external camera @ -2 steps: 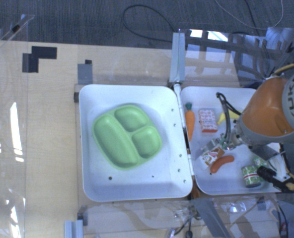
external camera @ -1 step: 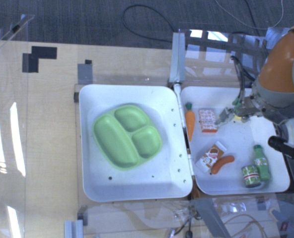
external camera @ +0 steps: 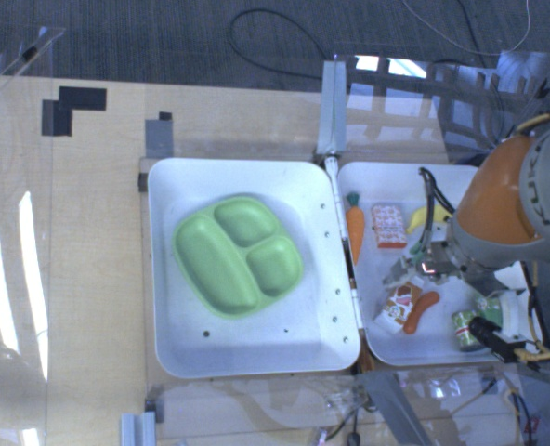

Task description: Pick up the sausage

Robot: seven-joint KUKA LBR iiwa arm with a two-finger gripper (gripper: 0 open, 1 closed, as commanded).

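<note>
Sausage point(external camera: 421, 309) lying free near the front edge of the right bin point(external camera: 386, 347).

The left bin point(external camera: 163, 249) carries a green divided plate point(external camera: 239, 255) at its middle. The grey-and-orange arm point(external camera: 503, 203) reaches over the right bin, its gripper point(external camera: 425, 266) just behind the sausage; I cannot tell how its fingers stand. A carrot point(external camera: 356, 230) lies along that bin's left wall, a green can point(external camera: 468, 329) by the front right corner.

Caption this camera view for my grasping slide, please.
Gripper poised just above the sausage in the right bin; green divided plate in the left bin.
</note>
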